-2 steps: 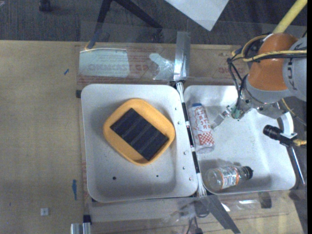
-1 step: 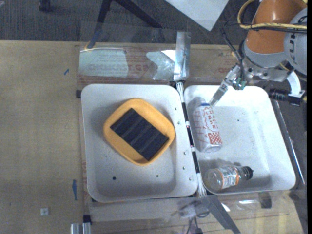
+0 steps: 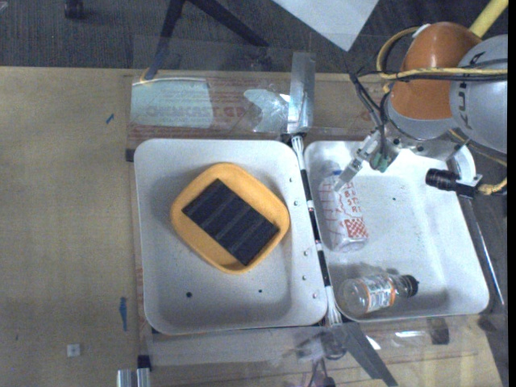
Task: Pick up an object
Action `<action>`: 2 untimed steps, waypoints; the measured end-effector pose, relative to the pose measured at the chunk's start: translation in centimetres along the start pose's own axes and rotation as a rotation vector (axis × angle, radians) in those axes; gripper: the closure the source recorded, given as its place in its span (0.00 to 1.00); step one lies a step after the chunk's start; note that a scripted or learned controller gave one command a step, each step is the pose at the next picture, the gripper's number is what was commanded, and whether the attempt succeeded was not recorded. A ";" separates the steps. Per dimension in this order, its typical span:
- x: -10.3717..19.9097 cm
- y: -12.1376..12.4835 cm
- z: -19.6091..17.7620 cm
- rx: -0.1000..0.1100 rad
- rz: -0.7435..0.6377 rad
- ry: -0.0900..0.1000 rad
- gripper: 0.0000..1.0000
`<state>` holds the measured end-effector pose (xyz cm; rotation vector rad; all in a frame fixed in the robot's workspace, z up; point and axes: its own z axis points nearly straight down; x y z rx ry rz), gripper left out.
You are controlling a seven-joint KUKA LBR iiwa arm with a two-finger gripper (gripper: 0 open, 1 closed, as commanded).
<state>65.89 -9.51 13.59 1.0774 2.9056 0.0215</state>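
Setting: a tan wooden bench point(image 3: 64, 216) under the overhead camera, dark carpet beyond its far edge, the black legs of an office chair point(image 3: 173, 2) at top left and a white sheet point(image 3: 322, 2) at top centre.
Bins: two shallow white bins side by side; the left bin point(image 3: 161, 297) and the right bin point(image 3: 451, 240) meet along a ridge near the middle of the view.
Left bin contents: a yellow rounded-square object point(image 3: 230, 216) with a dark ribbed panel on top, lying tilted near the bin's centre.
Right bin contents: a red-and-white patterned cup point(image 3: 345, 208) lying on its side along the bin's left wall; a clear plastic bottle point(image 3: 375, 291) with an orange label and dark cap lying on its side near the front edge, well apart from the cup.
Arm: grey with an orange band point(image 3: 431, 67), entering from the upper right, cables looping around it.
Gripper: the gripper point(image 3: 348, 174) points down-left over the back of the right bin, its tip at or just above the upper end of the cup; whether the tip touches the cup cannot be told.
Tool state: too small and blurred to judge; nothing is seen held.
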 end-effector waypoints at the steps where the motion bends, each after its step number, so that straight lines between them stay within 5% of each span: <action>1: 0.4 -0.7 0.3 0.001 0.000 0.002 0.00; 2: 0.5 -0.7 0.4 -0.002 -0.006 -0.001 0.00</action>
